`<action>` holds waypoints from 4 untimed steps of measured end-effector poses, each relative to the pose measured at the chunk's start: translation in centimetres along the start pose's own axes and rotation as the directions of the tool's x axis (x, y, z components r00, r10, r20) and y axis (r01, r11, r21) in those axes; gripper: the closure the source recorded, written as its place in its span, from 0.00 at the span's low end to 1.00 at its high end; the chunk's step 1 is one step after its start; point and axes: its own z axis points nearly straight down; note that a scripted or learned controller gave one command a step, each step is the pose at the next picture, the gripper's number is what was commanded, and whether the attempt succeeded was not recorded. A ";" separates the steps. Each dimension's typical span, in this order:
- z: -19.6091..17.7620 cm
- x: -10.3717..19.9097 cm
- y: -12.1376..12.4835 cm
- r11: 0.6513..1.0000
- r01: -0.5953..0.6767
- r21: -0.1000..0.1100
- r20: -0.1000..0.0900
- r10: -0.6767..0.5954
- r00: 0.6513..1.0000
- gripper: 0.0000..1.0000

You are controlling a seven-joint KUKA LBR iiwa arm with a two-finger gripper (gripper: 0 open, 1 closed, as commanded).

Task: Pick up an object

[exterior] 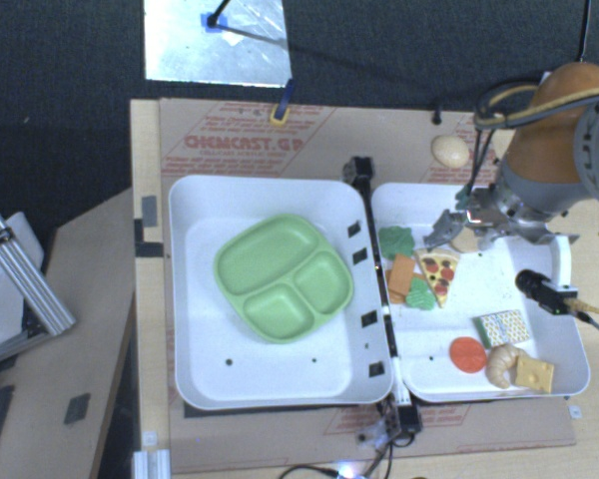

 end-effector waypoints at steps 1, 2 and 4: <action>5.9 0.4 -0.8 1.000 0.000 0.002 -0.001 0.000 1.000 0.00; 8.5 0.4 -0.5 1.000 -0.001 -0.009 0.001 0.001 1.000 0.00; 1.9 0.0 1.0 1.000 0.003 -0.008 0.001 -0.003 1.000 1.00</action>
